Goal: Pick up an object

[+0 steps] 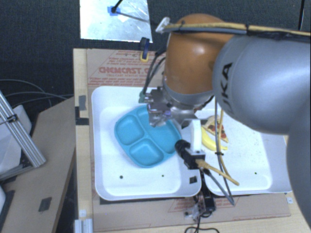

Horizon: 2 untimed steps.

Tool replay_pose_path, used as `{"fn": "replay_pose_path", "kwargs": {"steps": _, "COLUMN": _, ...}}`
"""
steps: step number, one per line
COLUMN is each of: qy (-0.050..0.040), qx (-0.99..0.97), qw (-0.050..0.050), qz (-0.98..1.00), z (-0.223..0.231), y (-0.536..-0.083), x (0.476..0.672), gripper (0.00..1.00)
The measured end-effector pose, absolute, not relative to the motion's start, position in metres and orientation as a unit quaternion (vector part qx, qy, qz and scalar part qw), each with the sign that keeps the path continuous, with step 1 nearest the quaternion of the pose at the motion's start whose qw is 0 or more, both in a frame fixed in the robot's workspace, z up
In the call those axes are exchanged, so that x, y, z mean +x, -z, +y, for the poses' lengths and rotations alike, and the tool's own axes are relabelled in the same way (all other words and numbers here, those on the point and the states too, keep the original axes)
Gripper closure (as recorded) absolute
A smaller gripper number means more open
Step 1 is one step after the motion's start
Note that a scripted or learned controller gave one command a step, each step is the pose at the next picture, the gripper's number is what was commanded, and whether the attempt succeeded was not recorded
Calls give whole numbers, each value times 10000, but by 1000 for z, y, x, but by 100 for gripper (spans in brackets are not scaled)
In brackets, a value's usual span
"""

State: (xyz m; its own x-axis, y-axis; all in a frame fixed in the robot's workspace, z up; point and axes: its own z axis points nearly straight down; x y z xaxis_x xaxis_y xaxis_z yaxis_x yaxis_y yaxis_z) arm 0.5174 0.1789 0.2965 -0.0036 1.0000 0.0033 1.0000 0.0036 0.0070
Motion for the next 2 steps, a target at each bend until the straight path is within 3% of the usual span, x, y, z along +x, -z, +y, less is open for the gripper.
{"fn": "replay_pose_path", "kwargs": {"steps": 1, "qy": -64, "qx": 7055, "qw": 23, "qz": 7087, "z": 170, "y": -402, "x": 489, "gripper": 100}}
{"fn": "replay_pose_path", "kwargs": {"steps": 2, "qy": -29, "qx": 7043, "qw": 13, "qz": 7099, "z": 170, "y": -407, "x": 490, "gripper": 100}}
